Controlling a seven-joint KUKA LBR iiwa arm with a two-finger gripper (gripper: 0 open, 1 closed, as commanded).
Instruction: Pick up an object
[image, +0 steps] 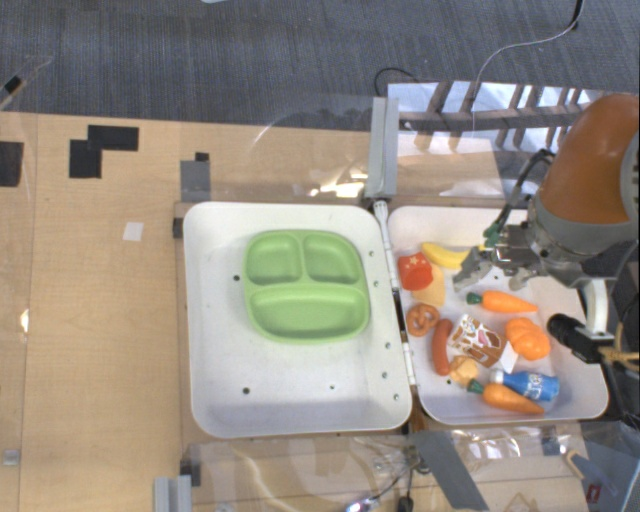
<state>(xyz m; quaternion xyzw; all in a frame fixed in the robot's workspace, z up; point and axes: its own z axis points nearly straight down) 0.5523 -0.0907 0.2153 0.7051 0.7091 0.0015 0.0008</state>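
Tool (473, 274) sits low over the right bin (432, 396), in its upper middle part, at the end of the arm (592, 175) that comes in from the right. Tool state: cannot tell from this angle, metal parts blur together. No item clearly seen gripped.

Candidate things to pick are all in the right bin:
- banana (444, 255), just left of the tool, near the bin's back edge, tip close to or touching the tool, can't tell which
- red pepper (415, 270), left of the banana, by the bin's left wall
- yellow cheese wedge (432, 292), just below the pepper
- carrot (506, 301), lying sideways just below-right of the tool
- orange (528, 339), below that carrot
- pretzel (421, 319), against the left wall
- sausage (441, 347), lying roughly upright in the view, below-right of the pretzel
- snack packet (476, 341), between sausage and orange, touching the sausage
- blue bottle (531, 385), on its side near the front edge
- second carrot (510, 399), just in front of the bottle, touching it

Left bin (205, 320) holds a green divided plate (305, 285), flat, three compartments, roughly centred toward the back. Both bins sit side by side on the wooden tabletop (90, 330), edges touching at the middle.
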